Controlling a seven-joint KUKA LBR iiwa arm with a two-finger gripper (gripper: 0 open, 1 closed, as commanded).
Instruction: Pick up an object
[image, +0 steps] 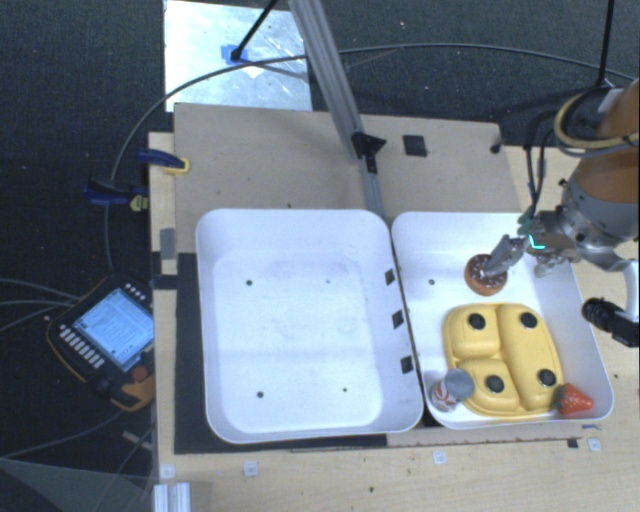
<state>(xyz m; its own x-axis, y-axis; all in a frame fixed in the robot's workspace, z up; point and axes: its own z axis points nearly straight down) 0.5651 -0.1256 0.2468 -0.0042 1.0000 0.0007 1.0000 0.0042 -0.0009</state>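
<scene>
In the right bin lie a large yellow block with black dots, a small brown round object, a grey and white piece at the front left corner and a red strawberry-like piece at the front right. My gripper reaches in from the right, its grey fingers down at the brown round object and touching or just above it. Whether the object sits between the fingers is unclear.
The left bin stands beside the right one, with black clips along the shared wall. A slanted metal pole crosses the back. A teach pendant and cables lie on the floor at the left.
</scene>
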